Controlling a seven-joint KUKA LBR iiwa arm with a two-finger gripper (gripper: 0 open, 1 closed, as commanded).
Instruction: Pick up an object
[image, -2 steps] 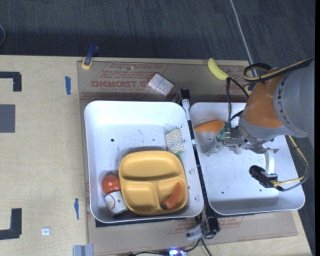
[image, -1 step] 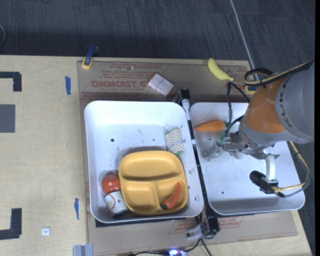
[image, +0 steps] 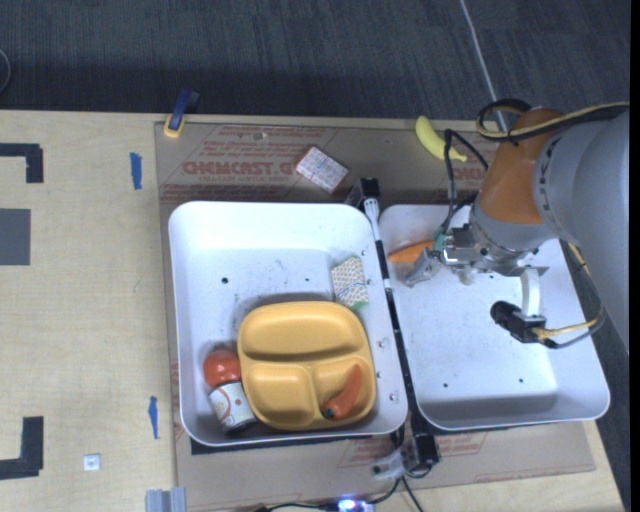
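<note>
End effector sits low at upper left of right white bin, right by an orange carrot-shaped object against the bin's left wall; opening width can't be told, touch unclear. Left white bin holds a yellow divided plastic tray with a red-orange pepper-like piece in its lower right compartment, a red-and-white small can at tray's left, a patterned packet above.
</note>
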